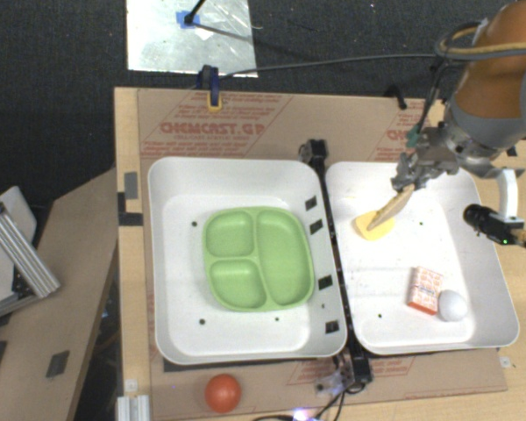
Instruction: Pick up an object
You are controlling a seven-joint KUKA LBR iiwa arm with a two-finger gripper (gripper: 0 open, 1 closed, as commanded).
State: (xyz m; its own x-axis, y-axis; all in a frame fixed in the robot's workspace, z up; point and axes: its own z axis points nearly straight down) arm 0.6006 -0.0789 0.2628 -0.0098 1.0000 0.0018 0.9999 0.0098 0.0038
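1. Here, a tan stick slants from the gripper down-left onto a yellow piece in the right bin.
2. The jaws pinch the stick's upper end.
3. A red box and a white ball lie lower right; a green tray sits in the left bin.

The grey arm reached in from the right, orange band uppermost, its gripper angled down and leftward.

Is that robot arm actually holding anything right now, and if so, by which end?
It seems so: a tan stick-like utensil hangs slanted from the gripper, gripped at its upper end; its lower end meets a yellow piece in the right bin.
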